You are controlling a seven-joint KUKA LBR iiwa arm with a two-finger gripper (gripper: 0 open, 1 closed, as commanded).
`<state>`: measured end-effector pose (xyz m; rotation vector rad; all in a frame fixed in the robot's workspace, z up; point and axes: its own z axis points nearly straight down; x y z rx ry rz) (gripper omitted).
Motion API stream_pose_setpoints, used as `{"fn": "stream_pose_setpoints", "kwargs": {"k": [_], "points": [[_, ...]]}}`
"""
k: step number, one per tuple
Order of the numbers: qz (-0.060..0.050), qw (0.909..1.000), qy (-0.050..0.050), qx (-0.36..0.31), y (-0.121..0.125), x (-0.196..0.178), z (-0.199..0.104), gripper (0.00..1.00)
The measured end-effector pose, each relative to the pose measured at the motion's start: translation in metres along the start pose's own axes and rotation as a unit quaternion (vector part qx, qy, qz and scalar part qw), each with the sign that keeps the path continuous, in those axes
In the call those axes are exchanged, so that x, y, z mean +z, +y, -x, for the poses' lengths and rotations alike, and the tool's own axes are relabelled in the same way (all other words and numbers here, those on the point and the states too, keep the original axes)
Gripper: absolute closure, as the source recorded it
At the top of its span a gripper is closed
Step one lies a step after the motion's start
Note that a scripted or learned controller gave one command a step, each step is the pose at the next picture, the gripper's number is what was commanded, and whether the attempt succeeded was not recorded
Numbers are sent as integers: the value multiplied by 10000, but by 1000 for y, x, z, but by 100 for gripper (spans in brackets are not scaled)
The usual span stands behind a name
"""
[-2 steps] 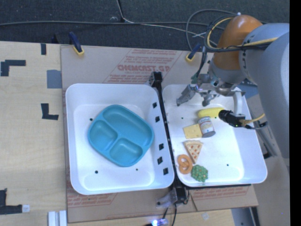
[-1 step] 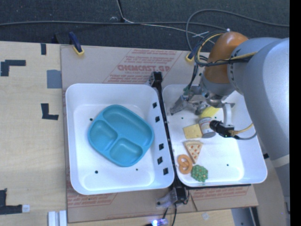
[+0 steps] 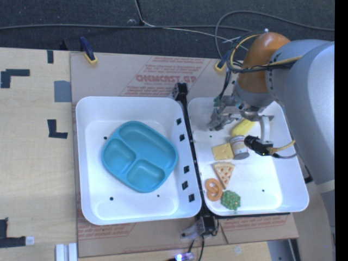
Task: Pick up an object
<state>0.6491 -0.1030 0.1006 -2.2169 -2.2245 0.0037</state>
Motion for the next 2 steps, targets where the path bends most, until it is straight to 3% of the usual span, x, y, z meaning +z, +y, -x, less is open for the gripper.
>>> {"fn": "stream_pose_setpoints", "kwargs": {"k": [1, 2], "points": [[21, 10000, 5, 9, -1, -42, -1, 100], [-39, 10000, 13, 10, -2, -99, 7, 100]]}}
